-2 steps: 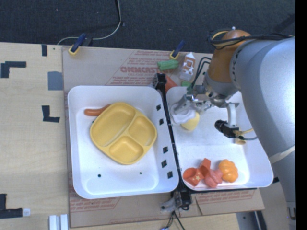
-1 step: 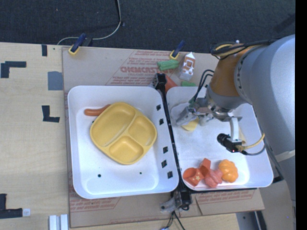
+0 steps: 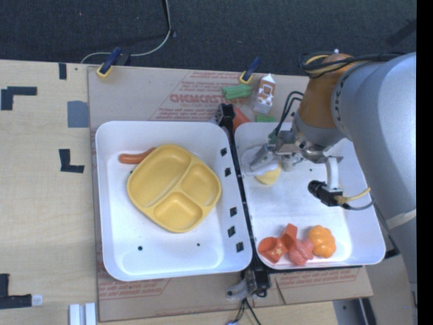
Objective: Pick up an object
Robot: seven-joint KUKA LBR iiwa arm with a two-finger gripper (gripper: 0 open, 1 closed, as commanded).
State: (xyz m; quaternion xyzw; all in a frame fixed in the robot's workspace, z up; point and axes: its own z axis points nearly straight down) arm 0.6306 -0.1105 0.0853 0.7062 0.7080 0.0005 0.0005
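End effector (image 3: 262,160) sits low in the right bin (image 3: 358,202), just above a pale yellow piece (image 3: 270,176). Its finger spread cannot be told. Yellow divided plate (image 3: 174,188) lies in the left bin (image 3: 115,181).

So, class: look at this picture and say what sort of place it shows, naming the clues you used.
Probably a robotics lab test bench, not a kitchen: a grey robot arm reaches over two white bins, the food looks like plastic toys, and clamps hold a cardboard sheet down.

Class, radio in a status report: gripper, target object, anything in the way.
Gripper low in right white bin, fingers unreadable. Pale yellow lemon-like piece just beneath it, not seen gripped. Orange pepper and red pieces lie apart.
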